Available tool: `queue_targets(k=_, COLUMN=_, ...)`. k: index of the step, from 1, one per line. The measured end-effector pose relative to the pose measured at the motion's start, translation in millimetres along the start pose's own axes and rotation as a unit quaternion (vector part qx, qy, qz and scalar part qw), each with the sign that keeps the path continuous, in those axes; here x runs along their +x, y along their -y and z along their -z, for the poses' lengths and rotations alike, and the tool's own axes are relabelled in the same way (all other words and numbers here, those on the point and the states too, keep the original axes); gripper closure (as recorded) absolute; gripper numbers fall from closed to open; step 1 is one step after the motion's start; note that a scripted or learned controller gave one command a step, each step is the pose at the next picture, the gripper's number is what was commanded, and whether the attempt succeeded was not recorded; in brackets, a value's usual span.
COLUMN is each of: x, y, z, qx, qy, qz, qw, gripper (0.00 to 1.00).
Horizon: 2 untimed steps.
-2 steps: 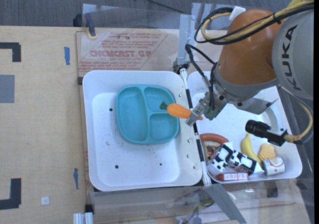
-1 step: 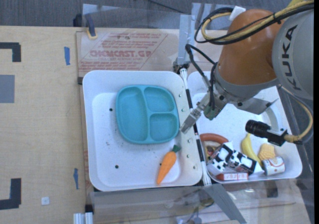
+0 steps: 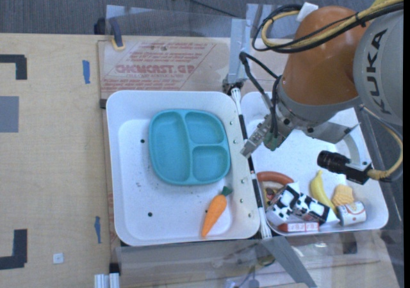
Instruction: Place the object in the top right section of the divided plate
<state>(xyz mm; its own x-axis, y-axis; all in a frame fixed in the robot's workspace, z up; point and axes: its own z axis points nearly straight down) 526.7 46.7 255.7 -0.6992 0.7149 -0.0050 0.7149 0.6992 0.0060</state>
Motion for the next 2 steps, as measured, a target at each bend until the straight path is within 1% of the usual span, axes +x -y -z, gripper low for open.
queue_targets(k=1, x=6.7, y=1.6, z=-32.6, qx=0.003, qy=-0.002, qz=-0.003, qw=1.0, gripper=1.0)
queue_targets(k=2, x=6.7, y=1.5, z=-32.6, qx=0.003, qy=-0.002, qz=-0.003, qw=1.0, gripper=0.0)
